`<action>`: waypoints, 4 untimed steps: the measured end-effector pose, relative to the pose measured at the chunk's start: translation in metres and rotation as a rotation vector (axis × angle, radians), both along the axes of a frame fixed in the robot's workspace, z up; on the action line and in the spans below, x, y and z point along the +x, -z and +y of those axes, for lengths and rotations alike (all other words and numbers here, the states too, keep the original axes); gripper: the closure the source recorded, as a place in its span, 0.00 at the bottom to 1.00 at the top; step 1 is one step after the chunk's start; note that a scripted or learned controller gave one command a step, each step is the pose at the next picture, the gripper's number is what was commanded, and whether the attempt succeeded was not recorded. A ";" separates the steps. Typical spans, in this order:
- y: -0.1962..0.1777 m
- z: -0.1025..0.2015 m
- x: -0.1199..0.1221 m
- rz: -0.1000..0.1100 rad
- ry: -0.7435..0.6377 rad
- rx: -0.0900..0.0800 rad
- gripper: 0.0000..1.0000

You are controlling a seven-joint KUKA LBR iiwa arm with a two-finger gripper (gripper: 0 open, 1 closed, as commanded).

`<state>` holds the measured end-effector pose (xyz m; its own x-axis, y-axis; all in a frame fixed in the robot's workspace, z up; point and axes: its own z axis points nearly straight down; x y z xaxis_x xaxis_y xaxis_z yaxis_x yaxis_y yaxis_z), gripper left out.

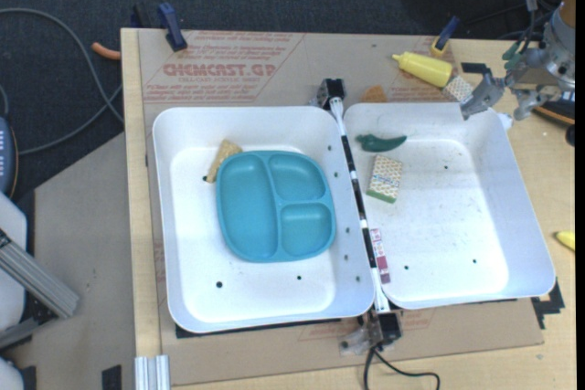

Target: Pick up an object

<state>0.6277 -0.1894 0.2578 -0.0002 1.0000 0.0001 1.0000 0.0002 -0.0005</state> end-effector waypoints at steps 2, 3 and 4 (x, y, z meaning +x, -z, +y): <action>0.167 0.093 0.042 -0.007 0.000 -0.003 0.00; 0.156 0.094 0.043 -0.012 -0.002 -0.003 1.00; 0.156 0.094 0.043 -0.011 -0.002 -0.003 0.00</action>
<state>0.6705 -0.0952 0.1014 -0.0019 1.0000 -0.0025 0.9999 0.0019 0.0107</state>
